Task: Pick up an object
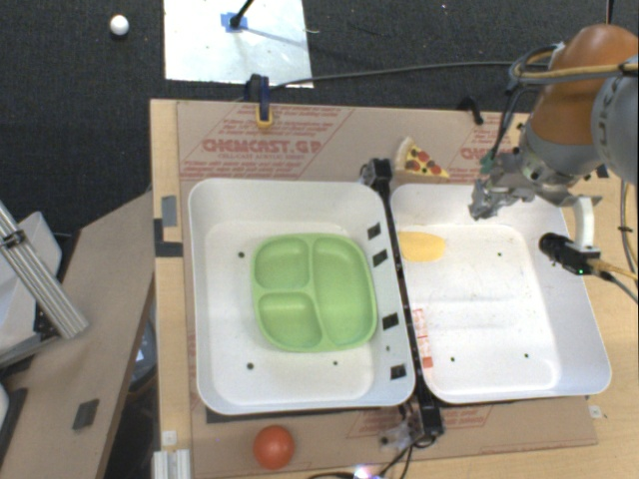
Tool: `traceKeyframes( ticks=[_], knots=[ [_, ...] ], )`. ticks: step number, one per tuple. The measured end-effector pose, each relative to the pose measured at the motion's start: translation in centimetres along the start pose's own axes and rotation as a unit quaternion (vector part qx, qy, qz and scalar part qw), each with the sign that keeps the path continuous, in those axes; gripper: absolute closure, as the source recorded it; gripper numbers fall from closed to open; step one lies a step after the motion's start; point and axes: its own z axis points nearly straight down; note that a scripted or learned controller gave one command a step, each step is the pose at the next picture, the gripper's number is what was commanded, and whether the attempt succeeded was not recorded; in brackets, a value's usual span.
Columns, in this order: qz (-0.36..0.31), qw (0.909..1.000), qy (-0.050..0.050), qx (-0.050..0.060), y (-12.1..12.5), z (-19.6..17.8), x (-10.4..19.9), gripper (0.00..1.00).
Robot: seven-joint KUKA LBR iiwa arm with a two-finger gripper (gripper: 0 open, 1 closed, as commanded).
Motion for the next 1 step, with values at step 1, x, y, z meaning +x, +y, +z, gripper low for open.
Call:
traceKeyframes(
  ticks=[1],
  knots=[
    [-0.001, 1.0, 0.0, -0.001, 0.24, -6.53, 0.08, 1.0]
  ],
)
